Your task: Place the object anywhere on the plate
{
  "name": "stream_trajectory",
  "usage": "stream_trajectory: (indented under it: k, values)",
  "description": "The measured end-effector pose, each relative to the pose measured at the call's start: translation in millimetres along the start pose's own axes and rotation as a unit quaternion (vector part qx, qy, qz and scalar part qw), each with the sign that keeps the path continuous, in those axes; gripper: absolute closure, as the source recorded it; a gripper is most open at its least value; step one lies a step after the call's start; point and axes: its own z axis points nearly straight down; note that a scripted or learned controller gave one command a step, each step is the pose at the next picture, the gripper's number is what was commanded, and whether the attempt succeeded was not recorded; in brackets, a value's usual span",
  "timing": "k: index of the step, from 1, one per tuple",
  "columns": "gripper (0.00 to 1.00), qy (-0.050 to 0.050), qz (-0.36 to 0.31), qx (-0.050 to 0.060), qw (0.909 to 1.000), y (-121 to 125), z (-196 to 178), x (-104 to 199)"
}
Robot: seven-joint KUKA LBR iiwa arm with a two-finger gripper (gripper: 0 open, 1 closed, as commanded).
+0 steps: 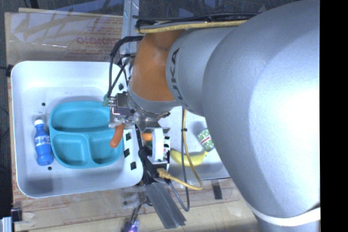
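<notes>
Nearest the lens, the grey arm [261,100]: reaches in from the right, bulks over most of the right bin [216,170], bends down toward the seam between the 2 bins. Below the orange band [152,76], the wrist and the end effector [130,136], hung low over the right edge of the blue plate [81,136]. Open or closed: cannot tell, since wrist hardware and cables crowd that spot.

Just beside it, the task's thing: a small orange object [115,138], long and carrot-like, slanting over the plate's right rim above the lower right compartment. Held, resting on the rim, or merely overlapping it from this angle: not clear. Judged as the placing stage, with the object brought to the plate's near side because that is the shortest reach for an arm coming from the right.

Deeper down, the plate itself, 3 compartments, flat in the left bin [22,79]. Touching or just beside its left edge, a blue bottle [42,143], lying lengthwise. In the right bin, a banana [187,158] and a green-labelled item [205,139], well clear of the plate. Under all, the bench [65,35].
</notes>
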Motion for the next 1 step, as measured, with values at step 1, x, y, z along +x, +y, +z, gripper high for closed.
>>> stream_trajectory:
  k: [1]
  values:
    - [0.0,0.0,0.0,0.0,1.0,0.2,-0.1,-0.4]
